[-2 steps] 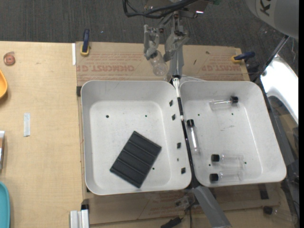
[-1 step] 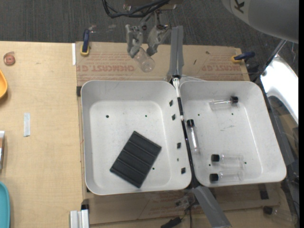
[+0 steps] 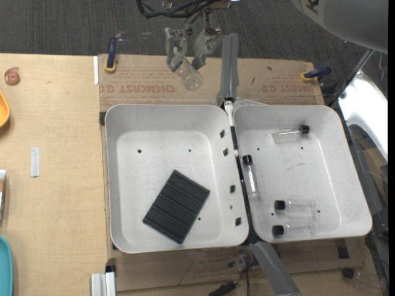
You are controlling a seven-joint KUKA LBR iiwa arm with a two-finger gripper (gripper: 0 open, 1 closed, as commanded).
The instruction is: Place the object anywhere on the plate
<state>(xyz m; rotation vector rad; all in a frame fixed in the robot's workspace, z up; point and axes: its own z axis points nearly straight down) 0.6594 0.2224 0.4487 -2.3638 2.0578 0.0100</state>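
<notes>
Clear vial [image 3: 190, 77] held between the fingers [image 3: 188, 57], high beyond left bin [image 3: 123, 128] with black plate [image 3: 177, 206]

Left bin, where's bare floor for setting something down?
Left bin: bare floor runs along its back and left walls, above and left of the black plate lying front-center. Right bin is more crowded, with clear vials scattered back, left and front; its middle stays bare.

Dark grey carpet [image 3: 55, 14] fills the upper part of the frame. Below it, a light wooden table [image 3: 55, 134] occupies the left side. A brown cardboard sheet [image 3: 142, 85] with red lettering lies across the centre, held by yellow-handled clamps [image 3: 112, 55] at its upper left and upper right corners.
</notes>
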